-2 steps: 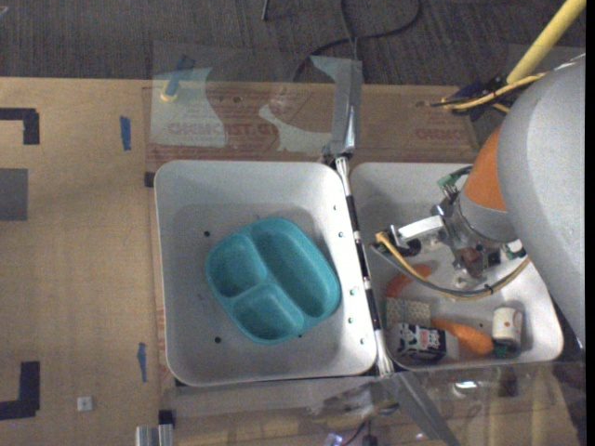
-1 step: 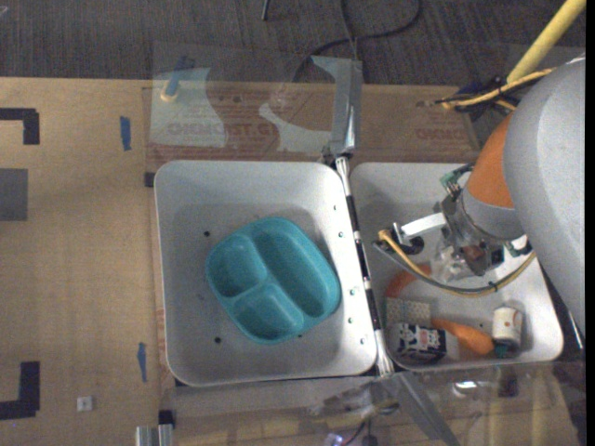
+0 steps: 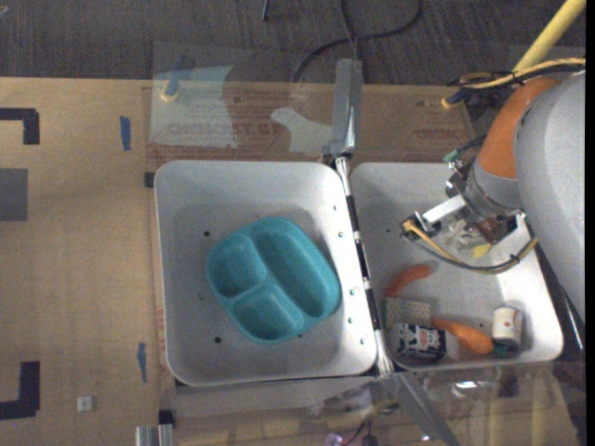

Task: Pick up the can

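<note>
The can (image 3: 507, 324) is small and pale with a dark lower end, and it sits in the front right corner of the right bin (image 3: 372, 193). The gripper (image 3: 468, 235) hangs over the middle-back part of that bin, well behind the can and a little to its left. Yellow cables loop around the gripper, and a grey bracket juts out to its left. The grey arm with its orange band comes in from the right edge above the gripper.
An orange carrot-shaped toy (image 3: 465, 336) lies just left of the can, beside a black-and-white carton (image 3: 416, 334). Another orange piece (image 3: 409, 278) lies near the right bin's left wall. A teal divided plate (image 3: 271, 279) lies in the left bin (image 3: 186, 203).
</note>
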You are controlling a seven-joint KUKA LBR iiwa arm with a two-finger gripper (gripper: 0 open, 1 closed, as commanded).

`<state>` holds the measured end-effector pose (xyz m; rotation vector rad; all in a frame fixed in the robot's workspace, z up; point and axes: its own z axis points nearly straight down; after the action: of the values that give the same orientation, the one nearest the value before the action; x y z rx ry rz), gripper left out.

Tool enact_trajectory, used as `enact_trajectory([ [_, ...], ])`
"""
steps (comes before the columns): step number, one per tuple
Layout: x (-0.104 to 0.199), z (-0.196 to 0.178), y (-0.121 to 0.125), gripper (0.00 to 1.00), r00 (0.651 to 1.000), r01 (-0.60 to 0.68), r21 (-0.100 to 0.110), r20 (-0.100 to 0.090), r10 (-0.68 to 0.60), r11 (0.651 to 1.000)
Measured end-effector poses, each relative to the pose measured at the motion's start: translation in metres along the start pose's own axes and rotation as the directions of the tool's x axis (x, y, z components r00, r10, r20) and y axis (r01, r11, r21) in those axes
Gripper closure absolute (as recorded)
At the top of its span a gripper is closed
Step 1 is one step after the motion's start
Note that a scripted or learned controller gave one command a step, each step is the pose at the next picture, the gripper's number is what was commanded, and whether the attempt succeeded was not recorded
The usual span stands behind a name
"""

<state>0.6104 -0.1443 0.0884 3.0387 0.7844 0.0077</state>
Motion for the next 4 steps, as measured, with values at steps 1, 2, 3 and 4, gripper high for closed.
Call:
enact_trajectory([
  [1, -0.017, -0.022, -0.002, 1.00, 0.993, 0.121, 0.009, 0.005, -0.121, 0.993],
  [2, -0.018, -0.041, -0.012, 1.00, 0.967, 0.255, 0.009, 0.004, -0.255, 0.967],
  [3, -0.033, -0.117, 0.000, 1.00, 0.987, -0.160, 0.004, 0.006, 0.160, 0.987],
  [4, 0.010, -0.158, 0.084, 1.00, 1.000, 0.006, 0.004, 0.005, -0.006, 1.000],
])
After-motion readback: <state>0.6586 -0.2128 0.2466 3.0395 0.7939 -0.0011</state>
